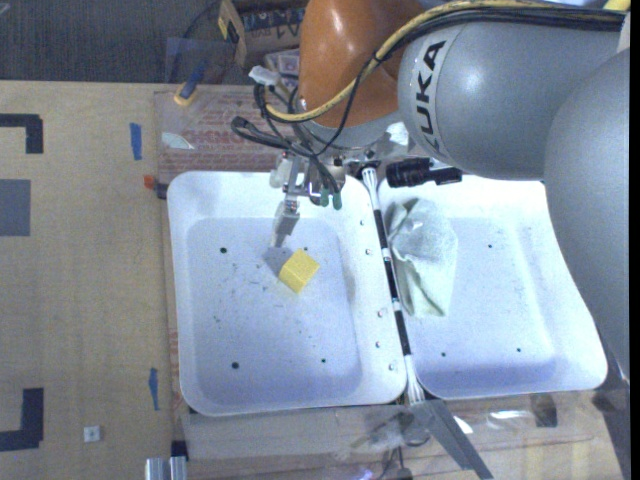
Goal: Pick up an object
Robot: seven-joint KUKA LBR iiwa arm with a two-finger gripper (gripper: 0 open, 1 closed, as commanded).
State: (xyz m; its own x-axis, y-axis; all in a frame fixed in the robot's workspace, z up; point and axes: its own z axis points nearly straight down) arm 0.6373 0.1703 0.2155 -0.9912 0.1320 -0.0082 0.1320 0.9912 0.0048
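From above, the gripper (283, 230) hangs low in the left bin (200, 208), just beside the yellow block (298, 271), likely lining up to grab it. I cannot tell its grip. A crumpled cloth (424, 258) lies in the right bin (520, 348).

A block (298, 271) lies in the left bin (200, 298), a cloth (425, 258) in the right bin (520, 308).

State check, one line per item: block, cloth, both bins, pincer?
Small yellow cube block: resting on left bin floor, tilted, not lifted.
Crumpled white cloth: bunched, lying in right bin near the divider.
Left shallow white bin: holds the block.
Right shallow white bin: holds the cloth.
Pincer: over left bin, just above-left of the block.
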